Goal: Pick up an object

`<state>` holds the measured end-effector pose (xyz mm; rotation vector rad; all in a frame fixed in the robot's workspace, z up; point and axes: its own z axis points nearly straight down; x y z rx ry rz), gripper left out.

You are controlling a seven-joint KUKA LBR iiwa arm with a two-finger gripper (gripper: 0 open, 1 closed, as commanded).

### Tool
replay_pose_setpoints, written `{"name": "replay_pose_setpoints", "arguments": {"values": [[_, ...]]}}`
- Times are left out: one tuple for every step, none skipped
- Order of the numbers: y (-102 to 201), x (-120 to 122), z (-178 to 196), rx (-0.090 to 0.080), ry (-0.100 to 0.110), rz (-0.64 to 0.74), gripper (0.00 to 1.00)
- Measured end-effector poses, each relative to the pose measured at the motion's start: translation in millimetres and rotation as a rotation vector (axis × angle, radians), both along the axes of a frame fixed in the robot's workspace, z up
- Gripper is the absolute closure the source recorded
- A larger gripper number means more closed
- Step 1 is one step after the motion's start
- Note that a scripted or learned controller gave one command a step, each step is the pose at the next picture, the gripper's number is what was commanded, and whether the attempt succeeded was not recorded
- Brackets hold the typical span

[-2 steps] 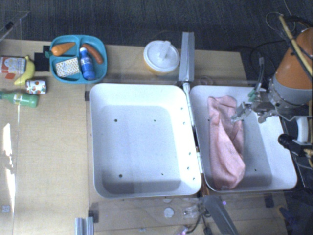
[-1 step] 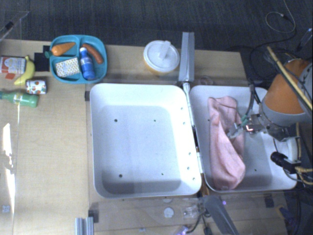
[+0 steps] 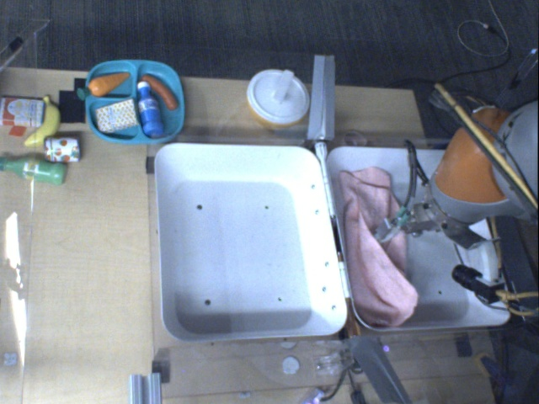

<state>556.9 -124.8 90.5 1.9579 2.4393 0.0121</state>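
The pink cloth [image 3: 375,247] lay soft and light along the right bin's [image 3: 438,310] left wall, best pinched at a raised fold; the gripper's [image 3: 396,224] state could not be told.

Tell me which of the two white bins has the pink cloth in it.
The right bin, beside the arm; the pink cloth lies along its left side, where the pincer is. The left bin holds no cloth.

No legible text anywhere; perhaps print on the small carton [image 3: 22,112], too blurred.

Robot lab: wooden bench [image 3: 84,268], two white bins [image 3: 244,242], toy food tray [image 3: 135,99], loose cables [image 3: 484,36].
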Motion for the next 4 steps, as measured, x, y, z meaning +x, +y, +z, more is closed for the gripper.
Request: {"name": "replay_pose_setpoints", "arguments": {"values": [[1, 3, 12, 0.000, -0.007, 0.001, 1.00], [-30, 112, 2, -0.002, 0.011, 0.189, 1.00], [-28, 109, 1, 0.005, 0.023, 0.189, 0.00], [-43, 90, 0, -0.004, 0.002, 0.283, 0.00]]}}
